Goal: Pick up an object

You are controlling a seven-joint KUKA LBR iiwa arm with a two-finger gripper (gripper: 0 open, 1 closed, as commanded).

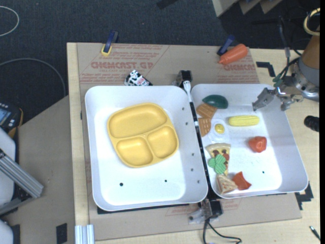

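Observation:
The right bin holds several toy foods: a yellow corn cob, a dark green piece, a red piece, brown slices, a fried egg, a pizza slice with a green leaf on it, and a red wedge. My gripper hangs over the bin's far right corner, up and to the right of the corn. Its fingers are open with nothing between them.
A yellow divided plate lies in the left bin. An orange toy carrot and a black-and-white toy rest on the board behind the bins. A blue-and-yellow clamp sits at the far left edge.

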